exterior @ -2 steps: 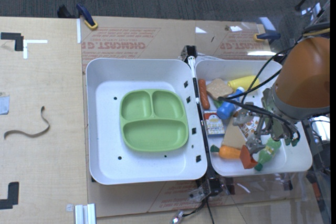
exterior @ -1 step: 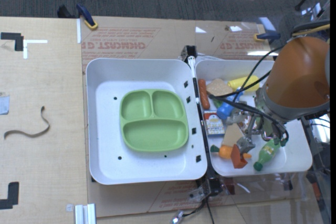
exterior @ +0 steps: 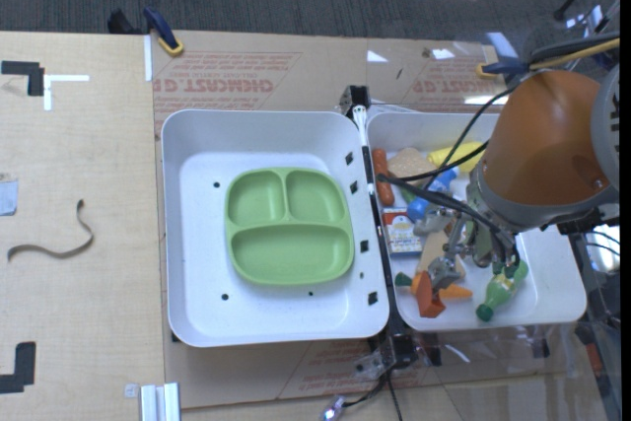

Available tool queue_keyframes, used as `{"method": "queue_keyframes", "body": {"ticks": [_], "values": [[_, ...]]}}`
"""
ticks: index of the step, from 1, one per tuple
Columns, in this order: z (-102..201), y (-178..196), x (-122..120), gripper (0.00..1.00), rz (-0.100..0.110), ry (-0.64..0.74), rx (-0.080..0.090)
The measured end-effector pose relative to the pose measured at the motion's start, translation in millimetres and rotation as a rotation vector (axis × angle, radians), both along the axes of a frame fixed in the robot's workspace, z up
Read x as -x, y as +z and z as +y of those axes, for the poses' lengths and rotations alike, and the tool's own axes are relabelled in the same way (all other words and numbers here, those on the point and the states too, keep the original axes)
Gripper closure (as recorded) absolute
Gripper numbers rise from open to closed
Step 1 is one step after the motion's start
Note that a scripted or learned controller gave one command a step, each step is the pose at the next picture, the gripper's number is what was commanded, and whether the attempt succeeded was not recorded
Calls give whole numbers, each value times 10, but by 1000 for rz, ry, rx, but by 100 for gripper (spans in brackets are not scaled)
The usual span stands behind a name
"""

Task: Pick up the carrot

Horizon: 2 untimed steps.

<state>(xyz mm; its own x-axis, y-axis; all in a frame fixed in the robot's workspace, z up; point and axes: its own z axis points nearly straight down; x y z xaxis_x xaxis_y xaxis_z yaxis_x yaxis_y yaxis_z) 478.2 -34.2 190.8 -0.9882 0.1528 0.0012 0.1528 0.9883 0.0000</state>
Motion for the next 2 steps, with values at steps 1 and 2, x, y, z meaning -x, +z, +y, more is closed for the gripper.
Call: {"method": "queue_keyframes", "body": {"ticks": [1,2], "values": [[-412,6,0,0,-2,-190,1],[252,0,-1,0,-1,45,0]]}}
